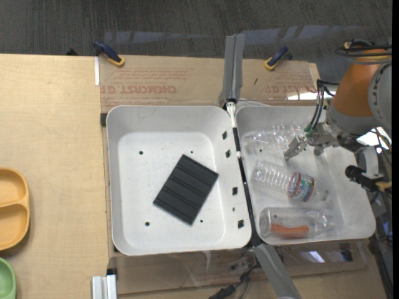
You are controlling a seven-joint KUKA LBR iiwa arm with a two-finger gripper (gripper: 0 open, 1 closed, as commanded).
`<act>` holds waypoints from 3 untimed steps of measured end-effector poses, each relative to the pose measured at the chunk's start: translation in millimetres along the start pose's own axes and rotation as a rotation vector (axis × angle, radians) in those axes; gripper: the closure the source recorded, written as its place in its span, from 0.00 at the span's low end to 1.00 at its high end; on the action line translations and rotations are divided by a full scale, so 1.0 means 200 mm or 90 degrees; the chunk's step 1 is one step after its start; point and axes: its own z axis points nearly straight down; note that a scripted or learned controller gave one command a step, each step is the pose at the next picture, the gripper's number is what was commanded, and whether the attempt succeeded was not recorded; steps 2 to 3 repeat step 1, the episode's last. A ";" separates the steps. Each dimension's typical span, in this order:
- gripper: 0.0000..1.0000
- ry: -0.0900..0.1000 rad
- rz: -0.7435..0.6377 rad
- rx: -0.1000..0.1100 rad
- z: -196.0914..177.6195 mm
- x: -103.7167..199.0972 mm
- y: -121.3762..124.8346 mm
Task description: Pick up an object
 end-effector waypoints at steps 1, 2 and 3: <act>0.00 -0.002 -0.126 -0.009 -0.01 0.26 -0.31; 0.00 -0.002 -0.126 -0.009 -0.01 0.26 -0.31; 0.00 -0.002 -0.126 -0.009 -0.01 0.26 -0.31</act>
